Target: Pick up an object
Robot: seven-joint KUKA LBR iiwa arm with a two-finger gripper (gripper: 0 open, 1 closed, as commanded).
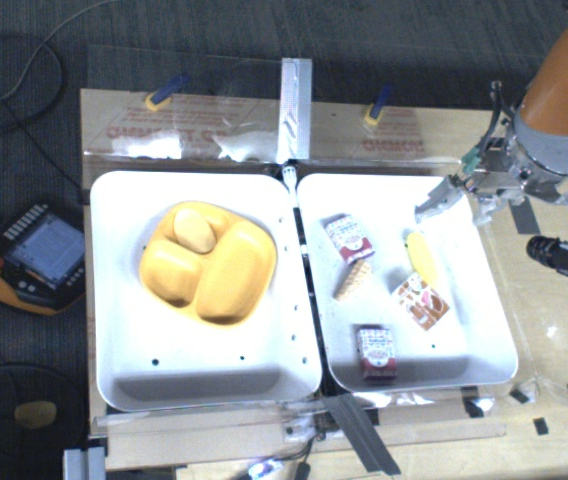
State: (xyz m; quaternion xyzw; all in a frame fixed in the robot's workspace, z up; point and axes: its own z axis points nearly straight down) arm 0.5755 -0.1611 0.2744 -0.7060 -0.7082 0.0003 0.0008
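Holding yellow bowls (207, 265), left bin (114, 368).

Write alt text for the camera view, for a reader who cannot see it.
A grey and orange robot arm reaches in from the right, its gripper above the upper right corner of the right bin, which holds three small snack packets, a wafer cone and a yellow banana. The left bin holds a yellow sectioned dish.

Arm reaching in from the right.
Gripper (459, 196) poised over the right bin's (494, 368) far right corner, orange band above.
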